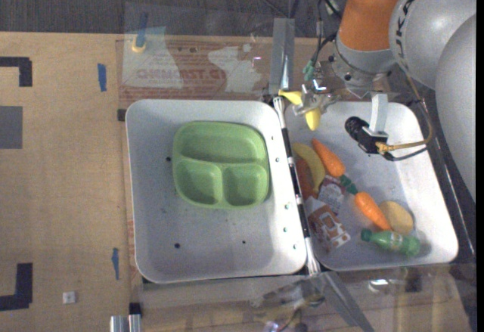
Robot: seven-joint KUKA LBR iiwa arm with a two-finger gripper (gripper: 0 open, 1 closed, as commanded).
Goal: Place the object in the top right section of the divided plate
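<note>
the claw (pixel 312 100) is clamped on a small yellow banana-shaped object (pixel 311 119) above the right white bin (pixel 435 194), beside the green divided plate (pixel 221 164).

green divided plate (pixel 221 164) in left bin (pixel 151 232), hand (pixel 312 102) at right bin's (pixel 431 194) top left corner, gripping a yellow object (pixel 311 118)
</note>
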